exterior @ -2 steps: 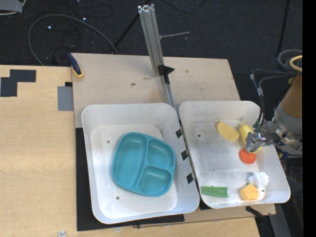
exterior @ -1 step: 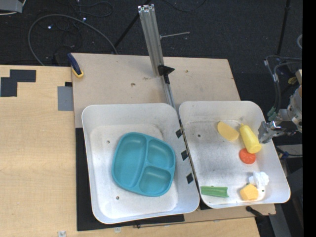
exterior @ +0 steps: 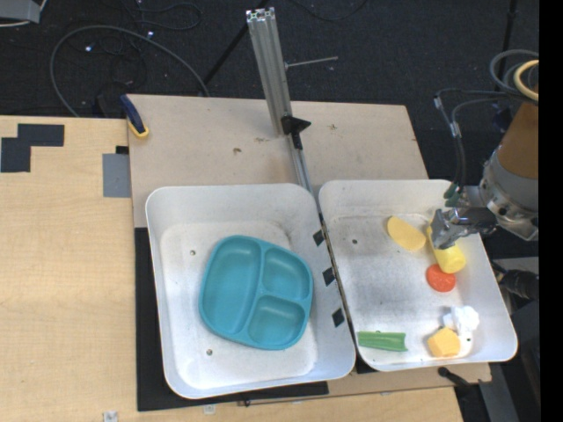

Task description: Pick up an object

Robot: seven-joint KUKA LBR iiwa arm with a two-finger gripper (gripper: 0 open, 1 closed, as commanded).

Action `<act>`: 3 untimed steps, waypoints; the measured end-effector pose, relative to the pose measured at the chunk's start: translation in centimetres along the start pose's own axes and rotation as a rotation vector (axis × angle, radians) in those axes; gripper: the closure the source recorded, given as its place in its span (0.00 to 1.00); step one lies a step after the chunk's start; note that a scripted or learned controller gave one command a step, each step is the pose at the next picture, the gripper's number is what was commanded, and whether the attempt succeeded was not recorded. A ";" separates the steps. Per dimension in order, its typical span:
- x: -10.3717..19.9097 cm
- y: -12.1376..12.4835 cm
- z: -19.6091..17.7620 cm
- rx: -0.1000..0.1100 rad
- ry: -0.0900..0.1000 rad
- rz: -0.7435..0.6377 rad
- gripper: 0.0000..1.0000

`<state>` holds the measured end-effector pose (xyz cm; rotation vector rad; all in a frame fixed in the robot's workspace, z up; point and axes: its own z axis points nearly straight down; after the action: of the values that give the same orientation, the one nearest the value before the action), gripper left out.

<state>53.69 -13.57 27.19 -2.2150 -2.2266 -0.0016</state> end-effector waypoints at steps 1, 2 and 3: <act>5.0 0.9 2.0 0.004 0.000 0.001 1.00; 10.0 1.8 1.7 0.002 0.000 0.000 1.00; 15.2 3.3 3.7 0.005 0.000 0.001 1.00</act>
<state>56.94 1.61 23.48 -2.2139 -2.2229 0.0039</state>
